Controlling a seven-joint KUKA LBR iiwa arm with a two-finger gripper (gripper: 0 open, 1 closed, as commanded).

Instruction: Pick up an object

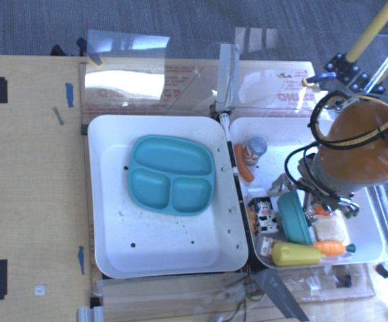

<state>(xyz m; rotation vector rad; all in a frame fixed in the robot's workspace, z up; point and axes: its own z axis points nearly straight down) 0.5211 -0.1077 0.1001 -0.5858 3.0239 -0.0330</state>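
Gripper (318,203) sat low in right bin (368,237), over crowded toys: teal bowl (293,219), carrot (330,248), yellow piece (295,253). Finger state: cannot tell. Left bin (113,233) had teal plate (171,174), bare floor along edges.

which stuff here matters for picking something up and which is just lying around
For the job:
gripper low in the right white bin
teal oval dish
orange toy carrot
yellow toy piece
small grey-lidded can

Just lying about:
teal three-compartment plate in the left white bin
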